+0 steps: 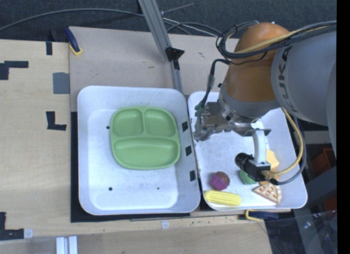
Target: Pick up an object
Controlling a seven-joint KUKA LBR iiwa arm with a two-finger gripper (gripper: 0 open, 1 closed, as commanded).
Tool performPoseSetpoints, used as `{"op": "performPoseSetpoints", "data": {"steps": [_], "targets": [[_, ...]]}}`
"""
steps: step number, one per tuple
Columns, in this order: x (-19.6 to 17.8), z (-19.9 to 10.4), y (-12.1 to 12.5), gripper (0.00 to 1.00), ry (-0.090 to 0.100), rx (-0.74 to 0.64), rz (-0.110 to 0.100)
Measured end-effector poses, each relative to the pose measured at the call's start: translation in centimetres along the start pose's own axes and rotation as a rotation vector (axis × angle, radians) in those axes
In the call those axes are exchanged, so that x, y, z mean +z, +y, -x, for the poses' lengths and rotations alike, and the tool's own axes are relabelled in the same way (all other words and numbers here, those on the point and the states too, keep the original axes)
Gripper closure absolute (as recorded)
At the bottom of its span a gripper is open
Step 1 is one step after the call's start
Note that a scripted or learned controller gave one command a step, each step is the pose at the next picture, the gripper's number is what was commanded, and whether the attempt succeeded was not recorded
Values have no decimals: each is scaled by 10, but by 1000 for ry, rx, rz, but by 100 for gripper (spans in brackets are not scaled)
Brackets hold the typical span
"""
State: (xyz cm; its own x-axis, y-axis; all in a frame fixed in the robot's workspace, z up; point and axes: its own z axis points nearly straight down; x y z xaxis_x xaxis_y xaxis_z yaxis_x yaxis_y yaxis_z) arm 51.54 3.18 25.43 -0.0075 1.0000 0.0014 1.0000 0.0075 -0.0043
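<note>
My gripper (pixel 203 127) hangs over the upper left part of the right bin (pixel 290 138), close to the wall between the two bins. Nothing shows in its grasp. Along that bin's front edge lie a purple round toy (pixel 220 180), a yellow corn cob (pixel 222 198) and a pizza slice (pixel 268 192). A small green piece (pixel 246 178) sits between the purple toy and the pizza slice, partly hidden. A yellow piece (pixel 272 161) lies farther right. All of these are well in front of the gripper.
The left bin (pixel 90 138) holds a green divided plate (pixel 145 138). A slanted metal rail (pixel 156 26) rises behind the bins. The arm's grey and orange body (pixel 262 67) covers the back of the right bin.
</note>
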Motion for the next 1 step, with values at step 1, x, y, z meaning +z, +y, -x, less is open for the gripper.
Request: {"op": "performPoseSetpoints", "data": {"steps": [1], "targets": [[2,-55,-7,100,0,-1,1]]}}
